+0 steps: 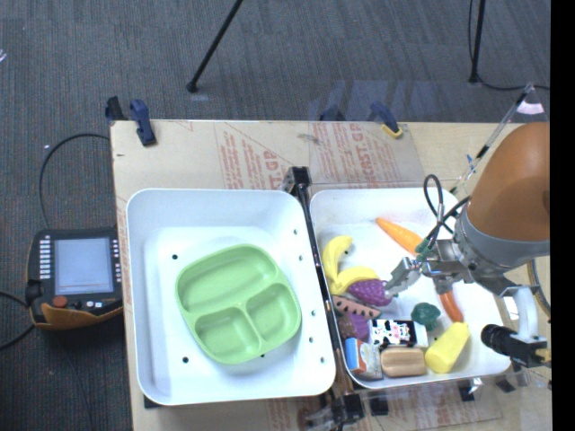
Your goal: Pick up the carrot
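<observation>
Pendant first, far left on the floor: a black handheld control box with a grey screen (79,269), well away from the action. Moving right, the left white shallow plastic bin (144,241) carries a pale green three-compartment plastic tray (238,303), lying flat with nothing on it — looks like a drop-off spot kept apart from the clutter.

Now the right white bin (359,200), and it's crowded! Yellow toy banana (340,260) at the left side, purple toy grape bunch (368,289) just beside it, a black-and-white cow-patterned carton (393,333) nearer us, then a tan bread-like block (402,362) and a yellow plastic bottle-shaped piece (448,347) along the near edge. A small dark green toy (426,313) sits between them.

And the target: the orange tapered toy carrot (400,233), lying loose toward the far side of this bin, clear of the pile, so a clean approach seems possible.

The grey two-finger gripper (404,275) reaches in from the right, orange-banded wrist looming above, tilted leftward and down. It hangs near the grapes, nearer than the carrot and not touching it. Open or closed? Can't tell from here. Nothing visibly held.
</observation>
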{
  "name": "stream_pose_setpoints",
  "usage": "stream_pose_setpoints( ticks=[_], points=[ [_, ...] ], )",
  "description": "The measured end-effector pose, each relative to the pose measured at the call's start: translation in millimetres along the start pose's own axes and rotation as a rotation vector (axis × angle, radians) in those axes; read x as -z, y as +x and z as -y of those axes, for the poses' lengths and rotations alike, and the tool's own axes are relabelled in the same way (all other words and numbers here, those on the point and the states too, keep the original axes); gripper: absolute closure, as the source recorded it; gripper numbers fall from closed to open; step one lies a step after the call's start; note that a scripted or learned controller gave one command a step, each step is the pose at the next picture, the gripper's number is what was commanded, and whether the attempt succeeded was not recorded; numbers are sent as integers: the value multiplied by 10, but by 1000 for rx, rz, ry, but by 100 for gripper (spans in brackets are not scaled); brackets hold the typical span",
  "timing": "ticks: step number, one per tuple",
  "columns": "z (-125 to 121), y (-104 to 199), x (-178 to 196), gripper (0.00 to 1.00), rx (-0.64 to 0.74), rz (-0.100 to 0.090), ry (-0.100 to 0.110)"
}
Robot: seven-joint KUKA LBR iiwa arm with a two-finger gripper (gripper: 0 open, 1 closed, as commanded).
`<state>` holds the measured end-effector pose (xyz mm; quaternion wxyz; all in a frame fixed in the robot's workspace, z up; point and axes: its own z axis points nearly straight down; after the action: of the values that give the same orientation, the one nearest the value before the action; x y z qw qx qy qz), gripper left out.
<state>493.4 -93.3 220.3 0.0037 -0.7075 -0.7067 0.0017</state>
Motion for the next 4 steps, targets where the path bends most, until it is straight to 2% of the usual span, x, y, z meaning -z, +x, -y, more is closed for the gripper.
stream_pose_setpoints(
  ticks=[1,2,3,4],
  points=[
    [-616,-501,-457,0,171,1,-2],
    [-1136,-741,-1258,0,197,0,2],
    [-1162,-760,-1113,100,190,-1,-6],
    [-1095,-208,62,100,-95,1,-12]
  ],
)
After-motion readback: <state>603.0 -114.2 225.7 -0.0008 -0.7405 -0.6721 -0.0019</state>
